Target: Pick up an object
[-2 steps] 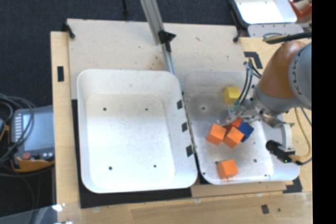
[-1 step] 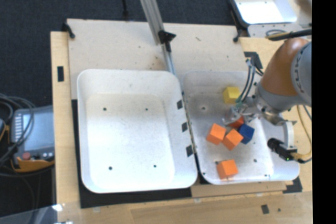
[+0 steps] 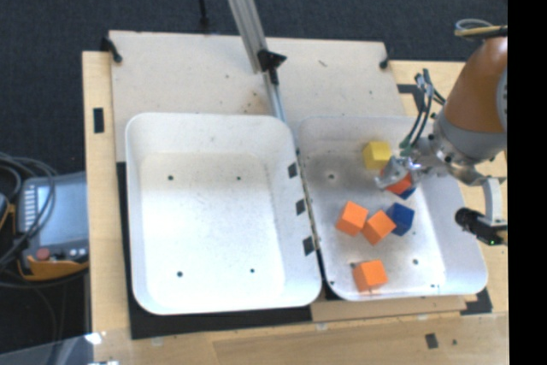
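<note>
gripper [image 3: 397,177] is low in the right bin [image 3: 453,273], on a red block [image 3: 400,186] between the yellow block [image 3: 376,154] and blue block [image 3: 401,217]. can't tell its grip state. orange blocks [image 3: 366,222] sit nearby. left bin [image 3: 137,175] is probably the drop side.

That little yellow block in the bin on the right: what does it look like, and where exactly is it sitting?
The yellow block is a small cube of one plain bright colour, material hard to tell. It sits on the floor of the right-hand bin, toward the far side, turned slightly askew to the bin's walls. It stands apart from the orange cubes nearer the front. The gripper is just beside it to the right; whether they touch cannot be told.
</note>
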Robot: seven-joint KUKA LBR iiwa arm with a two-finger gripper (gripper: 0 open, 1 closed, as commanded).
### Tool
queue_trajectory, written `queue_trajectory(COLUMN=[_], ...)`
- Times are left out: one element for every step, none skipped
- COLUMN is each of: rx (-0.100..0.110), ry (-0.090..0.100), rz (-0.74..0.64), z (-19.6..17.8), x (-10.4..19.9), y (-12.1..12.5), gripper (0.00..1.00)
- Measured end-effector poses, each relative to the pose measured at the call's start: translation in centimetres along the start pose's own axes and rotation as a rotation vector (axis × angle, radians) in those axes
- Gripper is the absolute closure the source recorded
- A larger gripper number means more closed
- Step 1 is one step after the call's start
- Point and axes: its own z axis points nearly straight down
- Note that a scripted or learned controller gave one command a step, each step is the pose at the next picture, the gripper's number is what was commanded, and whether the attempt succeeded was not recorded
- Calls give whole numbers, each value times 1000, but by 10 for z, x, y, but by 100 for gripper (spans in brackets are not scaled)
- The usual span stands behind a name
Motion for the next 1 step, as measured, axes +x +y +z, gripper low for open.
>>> queue_trajectory(rx=[3], ry=[0], rz=[3], z=[-51], x=[-9], y=[-5], gripper=[100])
